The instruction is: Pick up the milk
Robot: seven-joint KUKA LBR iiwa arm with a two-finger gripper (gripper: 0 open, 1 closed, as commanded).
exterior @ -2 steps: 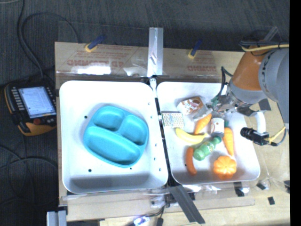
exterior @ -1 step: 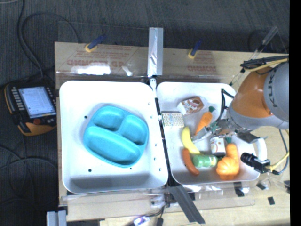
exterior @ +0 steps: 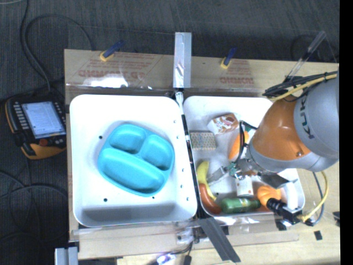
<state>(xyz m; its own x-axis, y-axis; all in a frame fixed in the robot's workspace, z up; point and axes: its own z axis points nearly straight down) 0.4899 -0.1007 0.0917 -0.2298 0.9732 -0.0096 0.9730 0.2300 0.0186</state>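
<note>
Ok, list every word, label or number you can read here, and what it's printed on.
"KU", cut off by the picture's edge: on the grey arm.
Red print on the cardboard sheets behind the bins: too blurred to read.
Handheld screen left of the bench: too small to read.

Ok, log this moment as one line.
tool low in right bin | near banana, green bottle | blue tray in left bin

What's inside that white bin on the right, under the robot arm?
The right bin holds a banana, a green bottle, a small white carton and a brown-and-white packet. The arm covers the rest.
</note>
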